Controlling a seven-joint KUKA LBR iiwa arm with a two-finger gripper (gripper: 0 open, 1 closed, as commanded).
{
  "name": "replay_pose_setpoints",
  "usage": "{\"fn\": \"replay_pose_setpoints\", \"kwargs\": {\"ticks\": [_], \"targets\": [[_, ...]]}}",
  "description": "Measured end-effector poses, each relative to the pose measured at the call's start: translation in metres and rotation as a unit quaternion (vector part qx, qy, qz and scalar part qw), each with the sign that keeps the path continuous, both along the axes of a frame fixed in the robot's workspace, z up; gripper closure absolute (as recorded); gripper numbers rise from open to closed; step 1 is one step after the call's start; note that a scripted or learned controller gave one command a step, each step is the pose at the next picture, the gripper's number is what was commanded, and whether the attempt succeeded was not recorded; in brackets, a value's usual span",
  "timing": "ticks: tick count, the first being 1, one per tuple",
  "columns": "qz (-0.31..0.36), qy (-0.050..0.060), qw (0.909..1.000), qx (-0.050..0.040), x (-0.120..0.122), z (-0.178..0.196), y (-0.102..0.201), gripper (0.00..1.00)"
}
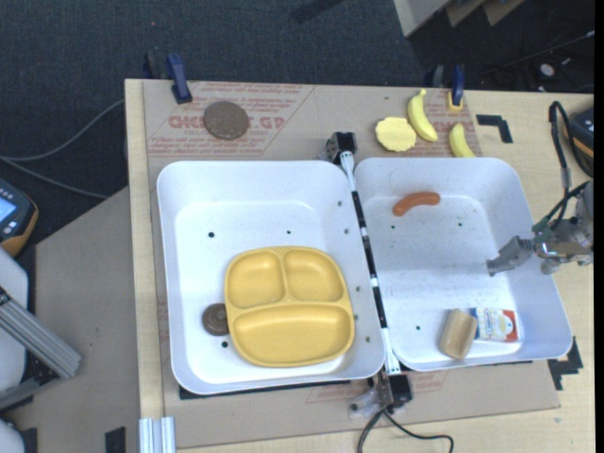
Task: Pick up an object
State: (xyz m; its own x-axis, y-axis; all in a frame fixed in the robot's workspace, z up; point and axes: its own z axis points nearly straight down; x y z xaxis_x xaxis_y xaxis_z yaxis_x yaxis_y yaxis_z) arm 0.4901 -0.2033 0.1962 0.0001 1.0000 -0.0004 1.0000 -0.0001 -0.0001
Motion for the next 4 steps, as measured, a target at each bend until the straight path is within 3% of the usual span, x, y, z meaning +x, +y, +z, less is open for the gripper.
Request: {"fn": "replay_pose_setpoints", "kwargs": {"ticks": [1, 2, 3, 4], "targets": [[0.004, -0.001, 1.0000, 0.0003, 0.088, -0.085, 0.037, 0.00], [0.003, -0.002, 1.0000, -0.0004, 0.152, -0.113, 0.074, 0.00], [0.002, -0.002, 1.0000, 0.0001, 0.178, -0.111, 0.105, 0.00], [0.001, -0.003, 1.0000, -0.0013, 0.178, -0.100, 0.102, 1.00]]}}
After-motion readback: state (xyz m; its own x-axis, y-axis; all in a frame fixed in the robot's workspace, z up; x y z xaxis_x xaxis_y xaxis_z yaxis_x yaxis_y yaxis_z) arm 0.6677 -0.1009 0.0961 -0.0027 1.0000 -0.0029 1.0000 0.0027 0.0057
